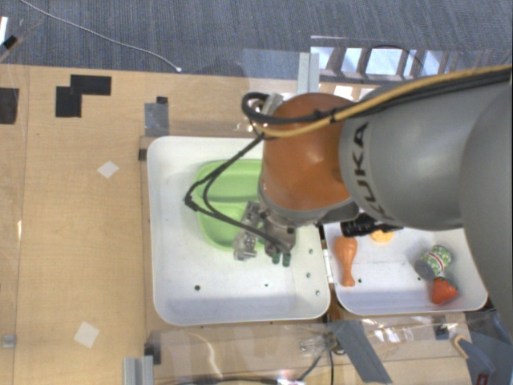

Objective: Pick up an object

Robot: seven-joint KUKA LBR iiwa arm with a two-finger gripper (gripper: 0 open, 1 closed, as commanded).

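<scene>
- The grey arm (417, 159) reaches in from the right over the left bin (172, 295) on the desk (72, 239).
- Its hand (264, 247) hangs low over the bin floor, just beside the edge of a green bowl (220, 191).
- I cannot tell whether the hand is open or closed; nothing is visibly gripped.
- Black cables (212, 187) loop across the bowl.
- The right bin (401, 299) holds an orange drumstick toy (346, 259), a strawberry (443, 291) and a small green-and-white item (438, 259).
</scene>
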